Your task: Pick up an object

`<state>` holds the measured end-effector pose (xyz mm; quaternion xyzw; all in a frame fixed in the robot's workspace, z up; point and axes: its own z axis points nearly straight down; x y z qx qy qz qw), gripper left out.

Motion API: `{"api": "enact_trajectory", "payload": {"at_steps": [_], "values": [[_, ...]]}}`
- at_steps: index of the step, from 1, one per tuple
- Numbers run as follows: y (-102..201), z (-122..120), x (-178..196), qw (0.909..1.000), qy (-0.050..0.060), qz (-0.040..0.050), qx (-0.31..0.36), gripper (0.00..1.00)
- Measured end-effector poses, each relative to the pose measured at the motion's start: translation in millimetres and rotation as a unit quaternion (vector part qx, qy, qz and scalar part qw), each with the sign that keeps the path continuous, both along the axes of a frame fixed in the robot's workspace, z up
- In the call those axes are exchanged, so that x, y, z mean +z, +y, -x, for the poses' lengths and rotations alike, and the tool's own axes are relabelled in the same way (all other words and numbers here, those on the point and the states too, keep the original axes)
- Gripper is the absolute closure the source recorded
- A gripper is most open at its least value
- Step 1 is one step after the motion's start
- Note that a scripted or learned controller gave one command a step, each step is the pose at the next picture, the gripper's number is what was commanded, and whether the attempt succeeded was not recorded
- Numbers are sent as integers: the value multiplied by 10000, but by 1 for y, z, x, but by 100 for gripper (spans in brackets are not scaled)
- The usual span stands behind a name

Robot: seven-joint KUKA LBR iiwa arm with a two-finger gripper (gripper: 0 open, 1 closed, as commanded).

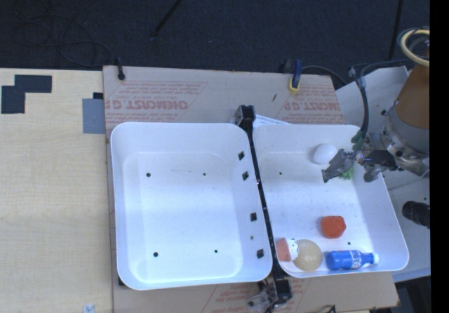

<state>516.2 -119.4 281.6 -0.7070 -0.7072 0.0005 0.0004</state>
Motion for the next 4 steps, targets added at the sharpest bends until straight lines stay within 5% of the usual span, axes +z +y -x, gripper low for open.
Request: {"api": "enact_trajectory", "payload": {"at_steps": [1,2,3,4], "values": [[-61,45,-101,10000,63,-9,-39,0],[-53,42,-150,10000,35,-18,0,0],[-55,41,-137,10000,18,-13,-33,100],[-55,41,-137,10000,18,-13,-37,0]]}}
